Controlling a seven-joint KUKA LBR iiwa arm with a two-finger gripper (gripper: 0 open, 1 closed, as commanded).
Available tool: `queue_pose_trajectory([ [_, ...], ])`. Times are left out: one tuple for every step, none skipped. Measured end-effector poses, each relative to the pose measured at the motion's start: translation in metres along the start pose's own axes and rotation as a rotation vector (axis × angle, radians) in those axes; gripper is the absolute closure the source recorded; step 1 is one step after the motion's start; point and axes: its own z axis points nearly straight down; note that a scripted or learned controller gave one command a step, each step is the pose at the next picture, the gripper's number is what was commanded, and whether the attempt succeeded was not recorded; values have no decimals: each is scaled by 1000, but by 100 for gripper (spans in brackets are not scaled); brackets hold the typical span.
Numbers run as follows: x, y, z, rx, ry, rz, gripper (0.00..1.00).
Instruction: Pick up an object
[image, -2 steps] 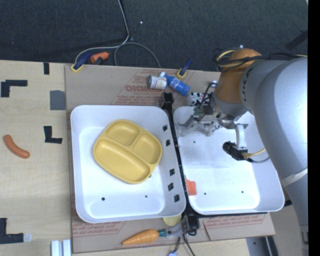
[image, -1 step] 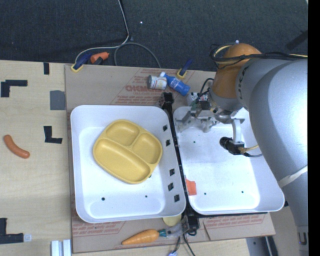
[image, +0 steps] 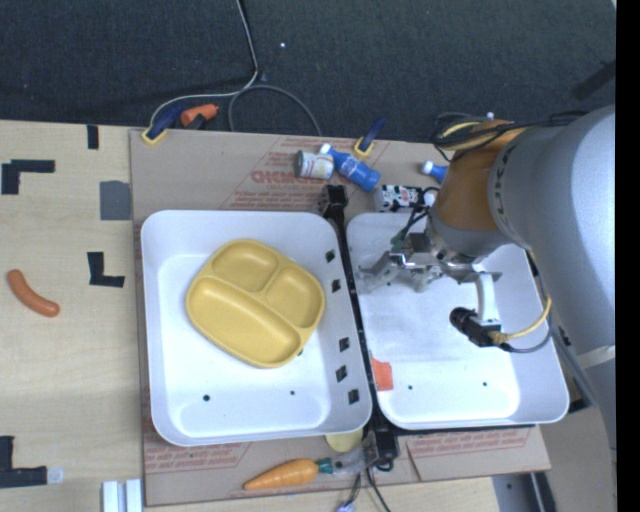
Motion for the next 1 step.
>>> queue_pose_trajectory([
  [-14, 54, 2, 0, 1, -3, 0],
])
